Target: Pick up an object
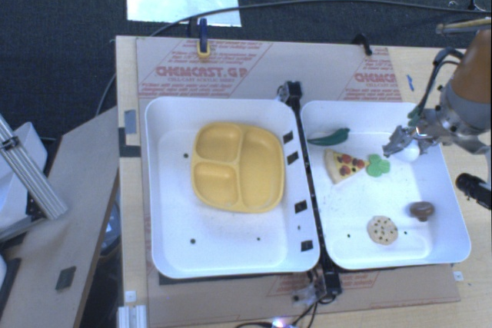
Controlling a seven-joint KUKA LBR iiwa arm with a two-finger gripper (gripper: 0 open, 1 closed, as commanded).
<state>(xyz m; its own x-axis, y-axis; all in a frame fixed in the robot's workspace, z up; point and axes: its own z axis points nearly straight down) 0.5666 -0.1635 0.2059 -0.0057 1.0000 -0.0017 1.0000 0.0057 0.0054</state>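
My gripper [401,144] over right bin [446,242], grip state unreadable.
Below-left: flat pizza wedge [344,164], lumpy green piece [377,166].

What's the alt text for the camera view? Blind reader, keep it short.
The gripper hovers over the right bin, close to a green toy and a pizza slice. That bin also holds a green pepper, a cookie and a brown piece. The left bin holds a yellow divided plate.

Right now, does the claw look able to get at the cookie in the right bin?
Probably yes. The cookie lies alone on the bin floor, apart from the brown piece, and nothing covers it; the claw hovers nearby.
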